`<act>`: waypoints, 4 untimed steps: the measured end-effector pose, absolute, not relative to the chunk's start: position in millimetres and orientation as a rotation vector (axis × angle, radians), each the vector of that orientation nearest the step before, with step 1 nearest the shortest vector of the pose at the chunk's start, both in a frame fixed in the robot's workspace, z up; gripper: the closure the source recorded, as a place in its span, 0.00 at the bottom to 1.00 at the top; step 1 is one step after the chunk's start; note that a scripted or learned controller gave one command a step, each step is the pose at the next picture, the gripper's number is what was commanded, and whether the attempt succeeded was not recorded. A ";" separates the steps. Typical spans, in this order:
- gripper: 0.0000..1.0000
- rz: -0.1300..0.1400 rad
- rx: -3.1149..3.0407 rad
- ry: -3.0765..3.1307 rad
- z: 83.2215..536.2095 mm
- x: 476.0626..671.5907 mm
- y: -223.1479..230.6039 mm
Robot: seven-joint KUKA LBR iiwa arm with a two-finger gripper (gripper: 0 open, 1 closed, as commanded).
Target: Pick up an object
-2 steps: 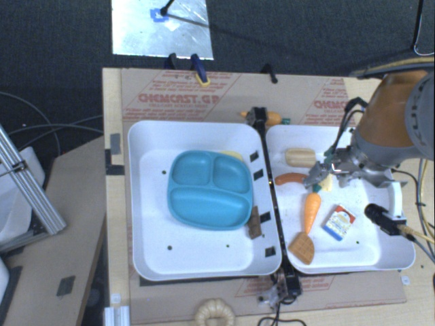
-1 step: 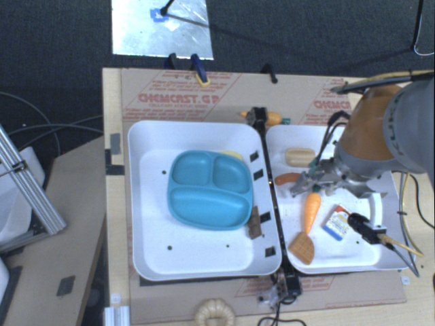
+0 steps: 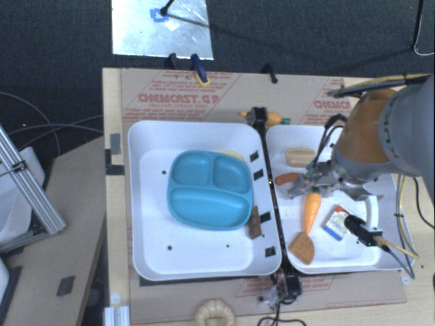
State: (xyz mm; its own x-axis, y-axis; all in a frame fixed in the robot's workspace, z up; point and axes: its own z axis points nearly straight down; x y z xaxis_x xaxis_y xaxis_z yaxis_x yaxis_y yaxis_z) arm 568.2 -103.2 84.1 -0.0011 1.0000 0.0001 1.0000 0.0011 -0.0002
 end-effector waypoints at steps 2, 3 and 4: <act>1.00 -0.002 -2.219 -2.226 139.4 574.9 -108.2; 1.00 -0.006 -2.221 -2.230 203.3 577.1 -111.1; 1.00 -0.003 -2.218 -2.228 225.1 578.1 -111.0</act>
State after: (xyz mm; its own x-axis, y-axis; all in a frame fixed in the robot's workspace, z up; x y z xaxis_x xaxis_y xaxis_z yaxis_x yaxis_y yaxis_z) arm 578.1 -111.0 225.1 -0.0043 1.0000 -0.0002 1.0000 0.0043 0.0032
